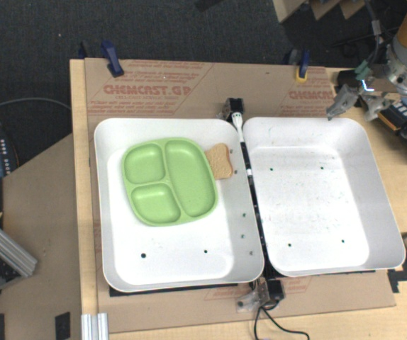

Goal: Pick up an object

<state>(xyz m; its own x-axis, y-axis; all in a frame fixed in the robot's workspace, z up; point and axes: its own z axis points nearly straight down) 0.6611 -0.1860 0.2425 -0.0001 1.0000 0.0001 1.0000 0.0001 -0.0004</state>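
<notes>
Left bin [168,261] holds green divided plate [169,181] w/ tan cracker-like piece [220,161] touching its right edge. Right bin [317,190] beside it. Tool [345,99] off past right bin's far corner; can't tell if open.

Green three-compartment plate [169,182] flat in left bin, tan cracker-like piece [220,161] touching its right edge

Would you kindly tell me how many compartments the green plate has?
3. The green plate in the left bin has one compartment at its upper left, one at its lower left, and a long one along its right side.
</notes>
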